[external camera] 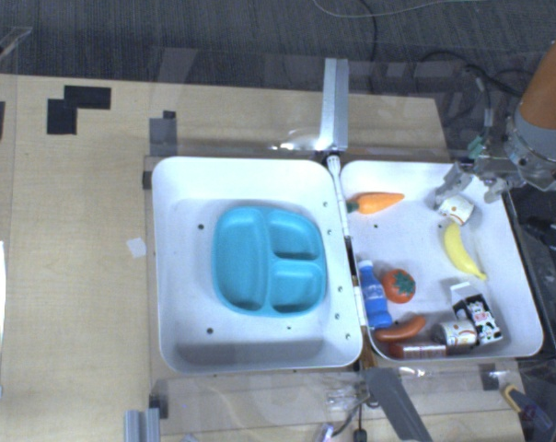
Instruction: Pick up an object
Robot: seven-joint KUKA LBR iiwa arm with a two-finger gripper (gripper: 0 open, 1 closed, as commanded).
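Observation:
My gripper (469, 191) hangs over the far right corner of the right bin (527, 339), open, with its two fingers spread apart. A small white round piece with a yellow face (457, 211) lies just below the fingertips; nothing is pinched between them. A yellow banana (462, 250) lies just nearer than that piece. An orange carrot (377, 203) rests at the bin's far left. A red tomato (399, 285) and a blue bottle (374, 295) sit lower left.
A red sausage (402, 327), a brown can (448, 337) and a black-and-white carton (473, 316) crowd the right bin's near edge. The left bin (181, 339) holds a blue divided plate (269, 258). A metal post (335, 109) stands behind the divider.

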